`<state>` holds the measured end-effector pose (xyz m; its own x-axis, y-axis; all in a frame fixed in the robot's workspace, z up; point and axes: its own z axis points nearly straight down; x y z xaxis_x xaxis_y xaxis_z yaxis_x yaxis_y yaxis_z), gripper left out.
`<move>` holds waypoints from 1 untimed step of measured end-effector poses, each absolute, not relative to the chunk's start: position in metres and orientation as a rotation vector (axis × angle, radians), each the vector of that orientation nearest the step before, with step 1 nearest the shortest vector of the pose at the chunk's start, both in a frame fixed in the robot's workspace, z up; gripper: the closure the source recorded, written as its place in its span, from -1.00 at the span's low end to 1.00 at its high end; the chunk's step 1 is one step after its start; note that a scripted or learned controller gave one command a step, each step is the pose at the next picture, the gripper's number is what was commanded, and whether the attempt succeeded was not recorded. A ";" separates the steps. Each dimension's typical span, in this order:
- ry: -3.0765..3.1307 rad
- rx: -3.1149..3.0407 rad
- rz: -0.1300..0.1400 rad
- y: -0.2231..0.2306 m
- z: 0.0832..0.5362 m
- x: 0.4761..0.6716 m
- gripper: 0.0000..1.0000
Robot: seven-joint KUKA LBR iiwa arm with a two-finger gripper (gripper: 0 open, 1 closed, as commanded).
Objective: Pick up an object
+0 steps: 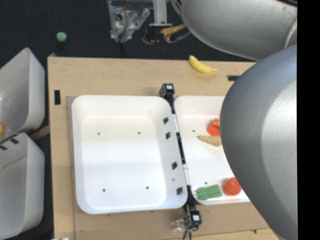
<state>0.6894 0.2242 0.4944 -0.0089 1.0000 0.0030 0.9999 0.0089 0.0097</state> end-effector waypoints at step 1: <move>2.216 2.225 -0.003 0.156 0.476 0.690 1.00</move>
<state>0.6901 0.1556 0.4760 0.0040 1.0000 -0.0020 1.0000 -0.0040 -0.0010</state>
